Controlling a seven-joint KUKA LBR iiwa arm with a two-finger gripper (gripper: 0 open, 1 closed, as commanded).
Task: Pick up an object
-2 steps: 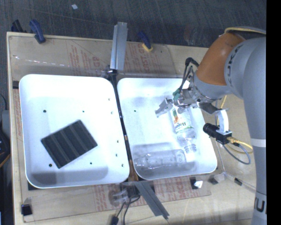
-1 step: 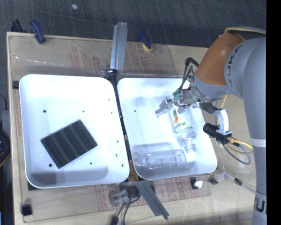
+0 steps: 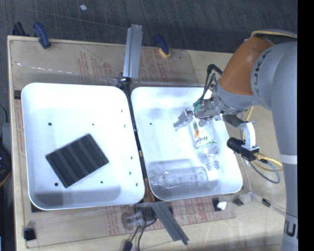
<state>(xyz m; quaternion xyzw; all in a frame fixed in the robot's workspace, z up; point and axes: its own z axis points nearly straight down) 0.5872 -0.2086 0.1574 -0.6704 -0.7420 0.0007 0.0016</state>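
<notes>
In the camera view, a clear plastic bottle point(image 3: 204, 143) is seen lying in the right bin point(image 3: 152, 140), just below the end effector point(image 3: 199, 114), whose opening cannot be told. The bottle is judged light, slippery and crushable; its labelled middle is best gripped.

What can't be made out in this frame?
- Gripper: finger state unreadable, blurred against the white right bin.
- Upright bottle: label text too small to read.
- Lying clear bottle: outline faint against the bin.
- Arm: cut off at the right edge.
</notes>
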